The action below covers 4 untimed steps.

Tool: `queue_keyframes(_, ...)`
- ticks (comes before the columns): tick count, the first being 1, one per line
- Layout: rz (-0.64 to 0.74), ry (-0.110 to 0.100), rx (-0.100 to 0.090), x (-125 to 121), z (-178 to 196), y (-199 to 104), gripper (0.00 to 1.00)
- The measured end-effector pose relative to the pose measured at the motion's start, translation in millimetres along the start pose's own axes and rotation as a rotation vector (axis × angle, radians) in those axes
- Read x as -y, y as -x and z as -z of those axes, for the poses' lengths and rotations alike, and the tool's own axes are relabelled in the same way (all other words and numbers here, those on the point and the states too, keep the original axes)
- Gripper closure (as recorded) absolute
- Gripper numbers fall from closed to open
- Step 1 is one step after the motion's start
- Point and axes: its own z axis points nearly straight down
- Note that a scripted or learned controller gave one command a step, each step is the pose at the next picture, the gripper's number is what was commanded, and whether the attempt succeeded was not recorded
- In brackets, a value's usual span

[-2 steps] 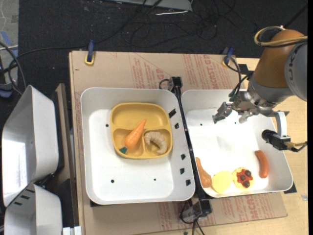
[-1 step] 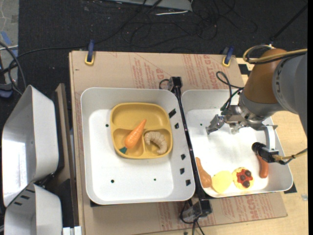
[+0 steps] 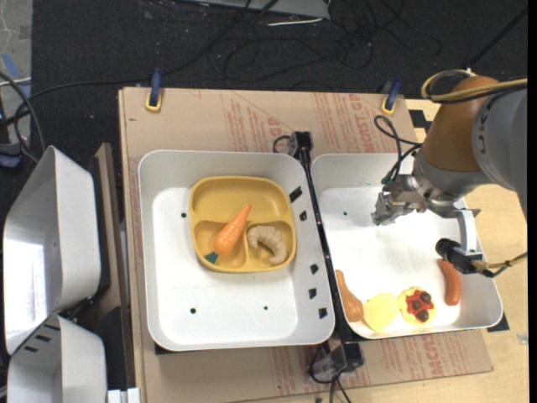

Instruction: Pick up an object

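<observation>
1. Arm point(image 3: 491, 137) enters from the right side of the view. The grey link and orange band point(image 3: 449, 133) sit over the top right corner of the right bin point(image 3: 352, 170), with the wrist angled down and to the left.
2. Gripper point(image 3: 391, 209) hangs over the upper left part of the right bin's floor. The white floor below it is bare.
3. Jaws: this overhead slant does not show whether they are spread or closed, so cannot tell.
4. Candidate objects in the right bin lie along its near edge, well apart from the gripper:
   - drumstick-shaped orange toy point(image 3: 348, 296) by the left wall
   - pale yellow disc point(image 3: 380, 311) just beside it
   - small toy pizza point(image 3: 417, 305) with red and dark toppings, next to the disc
   - toy sausage point(image 3: 452, 284) near the right wall, lying roughly along it
5. Left bin point(image 3: 168, 225) holds a yellow divided plate point(image 3: 243, 191). A toy carrot point(image 3: 232, 229) lies tilted across the divider, and a toy shrimp point(image 3: 270, 243) is in the lower right compartment.
6. Both bins sit on the cardboard-covered tabletop point(image 3: 252, 116).
</observation>
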Motion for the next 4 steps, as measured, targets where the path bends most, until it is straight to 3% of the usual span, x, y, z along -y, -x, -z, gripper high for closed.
queue_keyframes(2,0.004,0.003,0.001,-2.2,97.3,9.3,1.00)
queue_keyframes(4,0.011,-0.001,-0.003,8.7,101.1,-116.5,1.00)
